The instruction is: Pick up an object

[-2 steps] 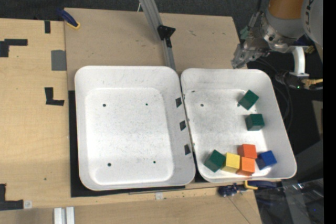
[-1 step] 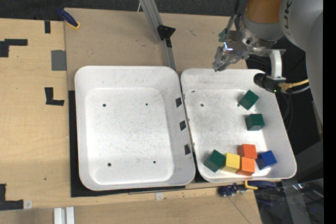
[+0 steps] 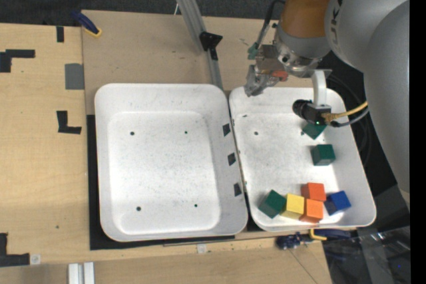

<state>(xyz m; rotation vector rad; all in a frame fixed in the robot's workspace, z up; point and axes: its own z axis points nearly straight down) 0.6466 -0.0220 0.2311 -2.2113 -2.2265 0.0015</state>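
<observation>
So we've got a bunch of small cubes in the right bin (image 3: 256, 136): a dark green cube (image 3: 323, 154) sits alone mid-bin, and along the near edge there's a cluster of a green cube (image 3: 271, 203), yellow cube (image 3: 294, 204), two orange cubes (image 3: 313, 200) and a blue cube (image 3: 338, 201), all packed close.

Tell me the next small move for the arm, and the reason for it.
Probably bring the end effector toward the near side of the right bin and hover above the lone green block. The end effector sits at the bin's far left corner, away from every block, and that block stands apart from the cluster, leaving room around it.
</observation>
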